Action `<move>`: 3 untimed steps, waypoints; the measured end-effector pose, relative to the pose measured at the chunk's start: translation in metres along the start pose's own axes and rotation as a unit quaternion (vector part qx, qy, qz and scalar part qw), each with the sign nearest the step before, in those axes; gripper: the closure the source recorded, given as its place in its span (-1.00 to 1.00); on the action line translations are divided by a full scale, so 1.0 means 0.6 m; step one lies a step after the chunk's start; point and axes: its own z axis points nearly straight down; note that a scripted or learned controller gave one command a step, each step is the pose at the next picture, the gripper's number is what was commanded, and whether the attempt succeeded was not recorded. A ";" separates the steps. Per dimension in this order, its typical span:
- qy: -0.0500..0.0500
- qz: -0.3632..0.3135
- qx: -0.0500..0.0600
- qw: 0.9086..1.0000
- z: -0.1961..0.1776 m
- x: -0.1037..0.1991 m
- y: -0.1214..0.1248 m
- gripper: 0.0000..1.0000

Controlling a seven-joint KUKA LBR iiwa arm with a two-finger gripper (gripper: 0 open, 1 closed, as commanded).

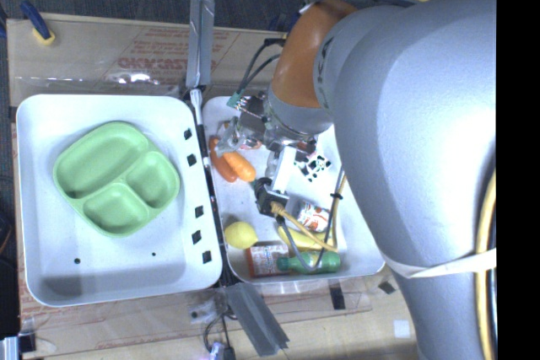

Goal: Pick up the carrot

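The orange carrot [234, 168] lies in the right bin [364, 253], close to its left wall in the far half. My gripper [240, 133] hangs over the bin just behind the carrot, its tip close above the carrot's far end. Whether it touches the carrot I cannot tell. The grey arm with its orange band covers most of the right bin's right side.
A yellow lemon [240, 234], a yellow banana-like piece [302, 238] and a green bottle with a red label [291, 262] lie at the right bin's near end. A green divided plate [116, 177] sits in the left bin [51, 282].
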 end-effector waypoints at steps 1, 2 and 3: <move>-0.001 -0.158 -0.001 0.987 -0.067 0.094 0.004 -1.00; -0.001 -0.158 -0.001 0.987 -0.067 0.094 0.004 -1.00; -0.001 -0.174 0.000 0.985 0.002 0.099 -0.056 -1.00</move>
